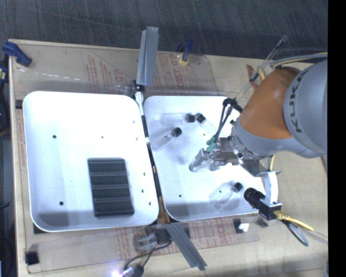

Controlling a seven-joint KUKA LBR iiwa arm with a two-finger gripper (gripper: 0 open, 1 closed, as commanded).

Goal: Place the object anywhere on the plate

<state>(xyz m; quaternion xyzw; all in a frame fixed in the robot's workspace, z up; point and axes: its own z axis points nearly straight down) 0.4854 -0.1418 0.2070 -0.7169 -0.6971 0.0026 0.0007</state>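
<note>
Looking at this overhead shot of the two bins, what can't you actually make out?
- Gripper, camera view: too small and blurred to judge its grip.
- Clear vials in the right bin: transparent on white, outlines faint, count uncertain.
- Right bin's right wall: covered by the arm.
- Dark ridged plate: surface detail too small.

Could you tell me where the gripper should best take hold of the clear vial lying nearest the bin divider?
Probably across the clear vial's transparent middle, coming straight down from above. It lies flat and slanted, black cap toward the upper right, apart from the other vials, so closing across its narrow width seems safest.
</note>
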